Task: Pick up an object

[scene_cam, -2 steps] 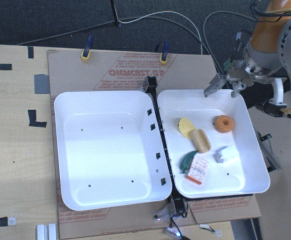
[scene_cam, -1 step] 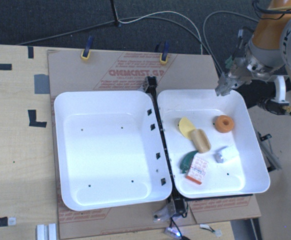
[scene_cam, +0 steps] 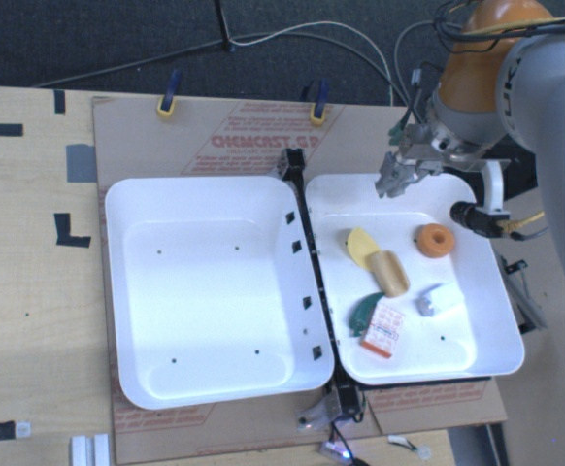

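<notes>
- Bottom edge of view, about 6 o'clock: dark clamp hardware with a small lit point (scene_cam: 336, 433) at the near end of the seam between the two bins.
- Right-hand shallow white plastic bin (scene_cam: 491, 352), nearest item: flat white packet with red print (scene_cam: 383, 329), lying tilted at roughly 7 o'clock from the bin's centre.
- Dark green rounded object (scene_cam: 363, 311) touches the packet's left edge, partly tucked under it.
- Small pale grey-blue block (scene_cam: 430, 302) sits at about 4 o'clock from bin centre, apart from the packet.
- Tan cylinder, bread-roll-like (scene_cam: 390, 272), lies near bin centre, long axis running 11 to 5 o'clock.
- Yellow rounded soft-looking piece (scene_cam: 361, 245) touches the cylinder's upper-left end.
- Orange ring, doughnut-shaped (scene_cam: 435, 240), rests at 2 o'clock from bin centre, well apart from the yellow piece, near the right wall.
- Left-hand shallow white plastic bin (scene_cam: 127, 260): bare floor with small dark dots.
- Black divider strip (scene_cam: 307, 260) runs along the seam between the bins.
- Two-finger metal gripper (scene_cam: 393, 184) hangs over the far-left corner of the right bin, at 11 o'clock from its centre, above the yellow piece but clear of it. Nothing seen between the fingers; fingers apart or together: cannot tell at this resolution.
- Grey arm with orange band (scene_cam: 491, 51) enters from 2 o'clock.
- Brown cardboard sheet with red lettering (scene_cam: 234, 139) under both bins; two blue-and-yellow clips at its far edge.
</notes>
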`<state>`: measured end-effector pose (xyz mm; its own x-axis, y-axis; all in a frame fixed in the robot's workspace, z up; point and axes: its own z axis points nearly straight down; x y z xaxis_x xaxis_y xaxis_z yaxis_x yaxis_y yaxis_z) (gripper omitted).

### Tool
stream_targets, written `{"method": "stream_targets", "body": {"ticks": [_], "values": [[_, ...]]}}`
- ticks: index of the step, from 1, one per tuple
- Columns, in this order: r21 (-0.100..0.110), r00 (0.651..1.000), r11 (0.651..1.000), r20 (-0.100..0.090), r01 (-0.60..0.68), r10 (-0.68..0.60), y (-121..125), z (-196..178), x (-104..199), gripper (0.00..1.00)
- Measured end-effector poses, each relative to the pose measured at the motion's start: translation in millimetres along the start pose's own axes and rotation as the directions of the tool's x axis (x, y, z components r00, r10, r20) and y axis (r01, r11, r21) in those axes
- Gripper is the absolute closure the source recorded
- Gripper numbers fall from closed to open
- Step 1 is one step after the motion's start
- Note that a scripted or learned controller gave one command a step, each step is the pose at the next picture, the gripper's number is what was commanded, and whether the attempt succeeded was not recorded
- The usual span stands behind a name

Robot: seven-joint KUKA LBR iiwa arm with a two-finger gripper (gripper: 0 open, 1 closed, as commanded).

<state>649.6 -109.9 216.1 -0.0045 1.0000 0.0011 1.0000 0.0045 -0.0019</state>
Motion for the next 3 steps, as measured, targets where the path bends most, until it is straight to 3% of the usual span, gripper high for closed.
{"method": "stream_targets", "body": {"ticks": [1, 2, 3], "values": [[-0.005, 1.000, 1.000, 0.000, -0.001, 0.001, -44, -34, 40, 1.00], [0.001, 1.000, 1.000, 0.001, -0.005, 0.005, -134, -5, 54, 1.00], [-0.002, 1.000, 1.000, 0.002, -0.001, 0.001, -65, 1, 90, 1.00]]}}
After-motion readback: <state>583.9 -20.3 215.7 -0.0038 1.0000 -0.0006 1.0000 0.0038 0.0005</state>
